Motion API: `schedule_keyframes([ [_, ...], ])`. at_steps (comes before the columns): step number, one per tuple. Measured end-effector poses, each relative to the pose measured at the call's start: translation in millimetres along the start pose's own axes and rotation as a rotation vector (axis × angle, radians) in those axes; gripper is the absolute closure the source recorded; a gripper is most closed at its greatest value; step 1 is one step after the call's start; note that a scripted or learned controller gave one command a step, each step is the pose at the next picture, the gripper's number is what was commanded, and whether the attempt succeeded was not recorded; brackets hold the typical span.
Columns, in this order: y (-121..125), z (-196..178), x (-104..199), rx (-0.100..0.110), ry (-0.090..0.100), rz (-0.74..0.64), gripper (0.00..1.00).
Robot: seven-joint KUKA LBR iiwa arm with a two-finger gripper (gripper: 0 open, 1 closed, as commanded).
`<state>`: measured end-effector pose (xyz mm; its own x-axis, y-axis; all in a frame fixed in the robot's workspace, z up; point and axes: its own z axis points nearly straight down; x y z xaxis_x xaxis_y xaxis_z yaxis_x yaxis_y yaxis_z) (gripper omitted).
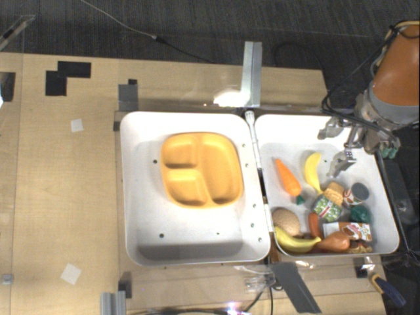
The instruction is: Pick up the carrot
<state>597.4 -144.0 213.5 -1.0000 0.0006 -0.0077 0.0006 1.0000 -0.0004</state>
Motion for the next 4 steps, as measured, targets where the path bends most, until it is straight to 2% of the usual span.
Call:
schedule_keyframes([
  [1,52,123,13,0.001,-0.009,-0.057,0.00],
  [2,61,124,-11,0.000,-0.006,-0.033,0.00],
  [3,58,123,18,0.000,-0.008,-0.084,0.00],
  [4,60,110,14,0.001,-0.017,-0.090,1.00],
])
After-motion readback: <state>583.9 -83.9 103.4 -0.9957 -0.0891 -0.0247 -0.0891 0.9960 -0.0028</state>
